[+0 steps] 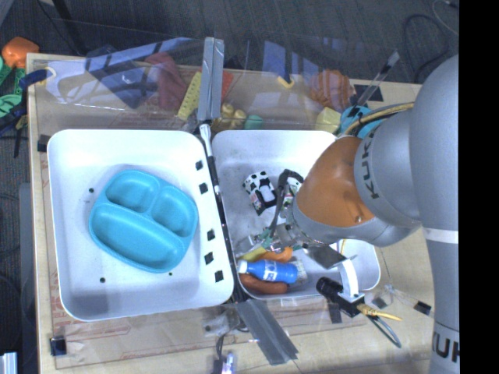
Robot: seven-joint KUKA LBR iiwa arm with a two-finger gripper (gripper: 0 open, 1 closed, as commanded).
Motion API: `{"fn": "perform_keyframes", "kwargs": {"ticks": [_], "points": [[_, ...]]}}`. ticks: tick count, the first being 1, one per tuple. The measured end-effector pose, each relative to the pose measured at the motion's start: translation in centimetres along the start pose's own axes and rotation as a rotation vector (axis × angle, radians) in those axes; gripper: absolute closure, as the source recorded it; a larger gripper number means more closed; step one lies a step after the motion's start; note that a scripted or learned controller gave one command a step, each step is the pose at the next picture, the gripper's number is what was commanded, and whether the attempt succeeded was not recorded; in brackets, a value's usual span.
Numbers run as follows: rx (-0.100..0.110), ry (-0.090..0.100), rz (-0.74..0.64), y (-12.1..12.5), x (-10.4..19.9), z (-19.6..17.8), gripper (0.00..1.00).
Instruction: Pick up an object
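Two white bins sit side by side on your bench; the right bin (234,150) holds the clutter. Your jaws (282,223) hover over it, their spread hidden from you. Just below-left lies the blue bottle (271,271), long axis left-right.

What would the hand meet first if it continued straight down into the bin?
Probably the orange carrot-like toy or the blue bottle below the hand; depth is unclear from this slanted view.
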State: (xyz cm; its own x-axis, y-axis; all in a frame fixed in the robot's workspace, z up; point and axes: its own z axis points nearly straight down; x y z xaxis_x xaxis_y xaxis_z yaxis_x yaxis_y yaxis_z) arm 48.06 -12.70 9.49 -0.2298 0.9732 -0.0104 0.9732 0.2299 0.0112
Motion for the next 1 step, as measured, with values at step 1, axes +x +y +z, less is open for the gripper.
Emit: {"fn": "perform_keyframes", "kwargs": {"ticks": [1], "points": [[0.009,0.006,-0.036,1.2,-0.52,0.2,0.0]]}}
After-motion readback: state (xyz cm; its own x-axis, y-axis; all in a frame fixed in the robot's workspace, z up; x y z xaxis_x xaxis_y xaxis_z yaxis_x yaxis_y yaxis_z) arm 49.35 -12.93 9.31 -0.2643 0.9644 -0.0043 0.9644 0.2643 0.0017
